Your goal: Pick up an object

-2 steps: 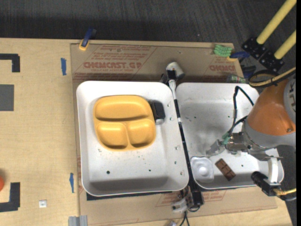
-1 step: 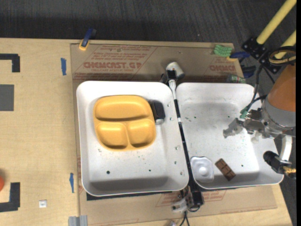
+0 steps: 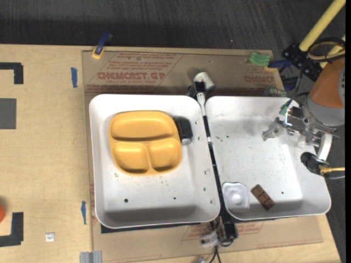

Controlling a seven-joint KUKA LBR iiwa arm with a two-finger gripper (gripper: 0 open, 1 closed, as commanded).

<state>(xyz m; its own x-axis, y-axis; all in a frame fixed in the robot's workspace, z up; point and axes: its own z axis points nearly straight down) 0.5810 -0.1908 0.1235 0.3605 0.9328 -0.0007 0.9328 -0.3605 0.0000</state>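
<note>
A pale wooden surface (image 3: 44,163) fills the left and lower part, marked with black tape squares (image 3: 15,73) and blue tape strips (image 3: 74,76). A printed brown cardboard sheet (image 3: 137,70) lies along its far edge. Beyond it runs dark grey carpeted floor (image 3: 164,12).
</note>
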